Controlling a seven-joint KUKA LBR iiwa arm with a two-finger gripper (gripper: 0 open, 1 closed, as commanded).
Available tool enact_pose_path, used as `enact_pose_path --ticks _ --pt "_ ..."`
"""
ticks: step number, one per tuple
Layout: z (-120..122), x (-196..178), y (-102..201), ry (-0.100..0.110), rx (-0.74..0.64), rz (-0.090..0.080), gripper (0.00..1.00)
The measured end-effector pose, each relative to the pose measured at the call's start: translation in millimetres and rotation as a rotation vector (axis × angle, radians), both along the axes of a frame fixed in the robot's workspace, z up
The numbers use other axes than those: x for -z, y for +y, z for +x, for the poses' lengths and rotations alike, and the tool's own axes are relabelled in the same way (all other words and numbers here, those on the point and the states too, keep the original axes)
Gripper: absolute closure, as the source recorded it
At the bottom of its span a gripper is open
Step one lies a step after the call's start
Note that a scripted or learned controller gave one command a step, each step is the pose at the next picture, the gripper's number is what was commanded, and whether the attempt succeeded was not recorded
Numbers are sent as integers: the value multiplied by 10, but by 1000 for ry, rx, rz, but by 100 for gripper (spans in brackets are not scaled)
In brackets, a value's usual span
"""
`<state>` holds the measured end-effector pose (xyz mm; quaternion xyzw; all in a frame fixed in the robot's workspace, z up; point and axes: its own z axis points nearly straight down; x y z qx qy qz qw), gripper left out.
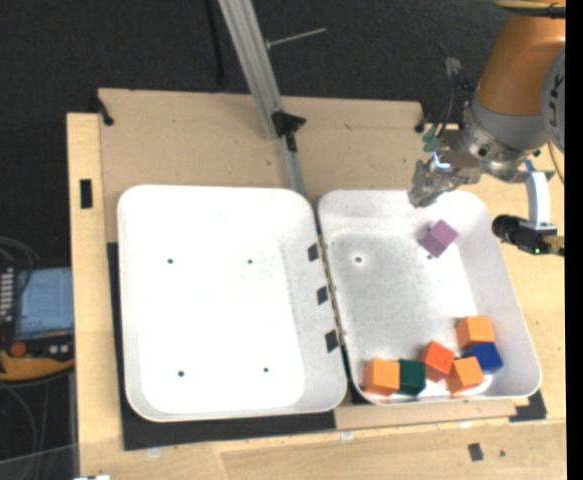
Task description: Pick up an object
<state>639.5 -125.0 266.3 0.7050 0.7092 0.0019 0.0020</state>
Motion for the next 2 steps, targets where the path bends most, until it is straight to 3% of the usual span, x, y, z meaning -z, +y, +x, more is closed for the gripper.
enact_pose_path --ticks 2 --pt "162 215 1122 6 0 0 100"
